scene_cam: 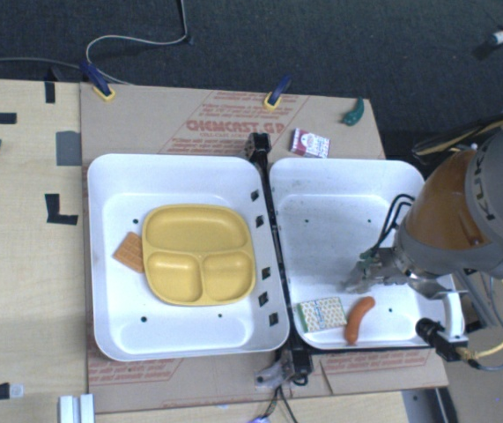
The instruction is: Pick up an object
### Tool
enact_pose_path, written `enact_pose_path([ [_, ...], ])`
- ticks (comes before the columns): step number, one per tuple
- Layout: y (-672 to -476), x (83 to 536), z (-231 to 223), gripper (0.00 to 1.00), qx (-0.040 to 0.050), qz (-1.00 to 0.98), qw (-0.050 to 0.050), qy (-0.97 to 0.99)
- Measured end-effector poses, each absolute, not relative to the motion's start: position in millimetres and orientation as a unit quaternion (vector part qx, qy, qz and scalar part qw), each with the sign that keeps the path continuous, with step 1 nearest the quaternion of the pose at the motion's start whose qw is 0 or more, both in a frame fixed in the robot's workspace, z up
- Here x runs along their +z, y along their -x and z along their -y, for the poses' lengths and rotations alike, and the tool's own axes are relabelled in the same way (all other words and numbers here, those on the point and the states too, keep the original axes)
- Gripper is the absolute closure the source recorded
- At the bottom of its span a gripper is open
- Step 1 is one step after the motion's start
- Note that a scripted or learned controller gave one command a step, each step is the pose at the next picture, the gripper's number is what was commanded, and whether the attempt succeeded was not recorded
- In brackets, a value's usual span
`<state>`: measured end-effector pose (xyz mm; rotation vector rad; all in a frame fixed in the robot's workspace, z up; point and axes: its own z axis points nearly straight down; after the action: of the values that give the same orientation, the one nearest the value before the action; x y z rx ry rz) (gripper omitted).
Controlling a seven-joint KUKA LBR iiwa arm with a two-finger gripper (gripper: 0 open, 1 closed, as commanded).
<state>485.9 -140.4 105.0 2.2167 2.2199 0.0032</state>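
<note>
Bench (22, 263) has a cardboard sheet (225, 117) on it, carrying two white bins side by side: right bin (339, 179) directly under the gripper (361, 276), left bin (114, 236) well off to its left. Small red-white packet (308, 143) on the cardboard beyond the gripper, green bit (353, 111) past that.

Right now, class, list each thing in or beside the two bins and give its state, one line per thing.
yellow divided plate: lies flat in the left bin, right way up.
brown wafer: partly tucked under the plate's left edge.
green sponge: flat near the right bin's front wall.
orange sausage: lies beside the sponge, apart from it.
gripper: low in the right bin, above the sausage.
small red packet: on cardboard behind the bins.
</note>
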Motion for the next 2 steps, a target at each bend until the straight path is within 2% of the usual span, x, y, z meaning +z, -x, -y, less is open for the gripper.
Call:
enact_pose_path([
  [1,-485.8,105,140,0.00,0.0011,-0.707,0.002,-0.707],
  [2,-484.3,86,120,0.00,-0.0002,-0.707,0.002,-0.707],
])
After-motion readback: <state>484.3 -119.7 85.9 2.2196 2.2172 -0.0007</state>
